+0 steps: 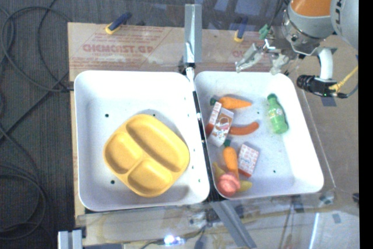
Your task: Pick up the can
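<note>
My gripper (260, 61) hangs over the far rim of the right bin (303, 125), with its fingers (245, 62) spread open and nothing between them. In the right bin below it lie a carrot (234, 103), a green bottle (277, 115), a red-and-white carton (220, 123), a red chili (245, 127), a second carrot (231, 158), a smaller red-and-white box (248, 159) and a pink round item (228, 183). I cannot pick out a can among them; the carton is the nearest in shape.
The left bin (93, 96) holds a yellow divided plate (147, 154). A metal post (190, 38) stands at the back between the bins. Cables lie on the floor to the left.
</note>
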Controlling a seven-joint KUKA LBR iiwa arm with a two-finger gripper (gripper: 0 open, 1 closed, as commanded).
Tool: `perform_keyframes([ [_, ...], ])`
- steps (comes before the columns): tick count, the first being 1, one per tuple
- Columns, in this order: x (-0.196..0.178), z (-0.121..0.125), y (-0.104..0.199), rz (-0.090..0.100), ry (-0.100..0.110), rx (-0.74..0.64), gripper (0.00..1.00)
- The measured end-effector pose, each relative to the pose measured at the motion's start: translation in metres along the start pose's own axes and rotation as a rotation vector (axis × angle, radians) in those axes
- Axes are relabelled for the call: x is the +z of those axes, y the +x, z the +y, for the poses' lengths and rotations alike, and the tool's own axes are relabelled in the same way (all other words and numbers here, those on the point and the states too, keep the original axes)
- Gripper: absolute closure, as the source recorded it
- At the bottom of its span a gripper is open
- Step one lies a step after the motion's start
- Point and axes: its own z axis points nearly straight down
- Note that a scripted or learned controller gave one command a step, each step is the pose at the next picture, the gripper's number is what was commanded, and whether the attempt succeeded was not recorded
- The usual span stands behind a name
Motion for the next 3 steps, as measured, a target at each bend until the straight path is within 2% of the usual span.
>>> perform_keyframes([
  [1, 0.089, -0.039, 0.038, 0.000, 0.001, -0.035, 0.00],
  [2, 0.144, -0.052, -0.010, 0.000, 0.000, -0.015, 0.00],
  [3, 0.144, -0.052, -0.010, 0.001, 0.001, -0.015, 0.00],
])
